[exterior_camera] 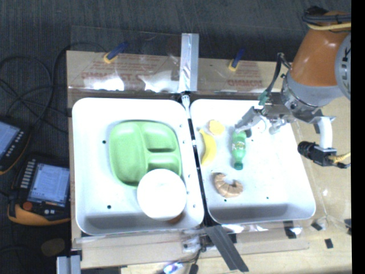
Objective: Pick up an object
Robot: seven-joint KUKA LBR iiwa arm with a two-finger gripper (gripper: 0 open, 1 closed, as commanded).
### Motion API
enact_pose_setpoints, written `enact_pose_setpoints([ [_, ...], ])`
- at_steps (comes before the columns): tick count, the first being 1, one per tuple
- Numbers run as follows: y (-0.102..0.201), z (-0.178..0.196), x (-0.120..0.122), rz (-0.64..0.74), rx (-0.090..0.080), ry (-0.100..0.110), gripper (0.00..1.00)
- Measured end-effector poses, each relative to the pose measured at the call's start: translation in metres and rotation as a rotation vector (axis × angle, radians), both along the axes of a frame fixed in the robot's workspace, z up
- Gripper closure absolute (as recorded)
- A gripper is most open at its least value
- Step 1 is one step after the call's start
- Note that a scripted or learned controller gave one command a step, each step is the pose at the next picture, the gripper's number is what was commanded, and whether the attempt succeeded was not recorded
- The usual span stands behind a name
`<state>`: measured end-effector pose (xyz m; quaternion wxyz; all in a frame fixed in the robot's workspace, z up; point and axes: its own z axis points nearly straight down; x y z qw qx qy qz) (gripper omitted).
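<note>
In the right bin (285, 204) a green bottle (238, 147) lies lengthwise, its cap end pointing toward the front. A banana (209, 147) and a small yellow round piece (215, 127) lie against the bin's left wall. A brown croissant-shaped item (227, 186) rests nearer the front. My gripper (256, 125) hangs over the bin's back part, just right of and above the bottle's far end. It is open, with one finger (245, 122) close to the bottle and nothing between the two.
The left bin (91, 170) holds a green divided plate (144, 150) and a white round bowl (162, 193) overlapping the plate's front edge. A raised divider (194, 153) separates the bins. Cables and a black fitting (316, 151) hang by the right bin's right rim.
</note>
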<state>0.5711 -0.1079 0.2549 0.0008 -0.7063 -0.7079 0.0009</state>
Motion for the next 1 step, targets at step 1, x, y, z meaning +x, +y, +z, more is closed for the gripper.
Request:
enact_pose_setpoints([
  [1, -0.0180, -0.1222, -0.0010, -0.094, -0.001, 0.002, 0.00],
])
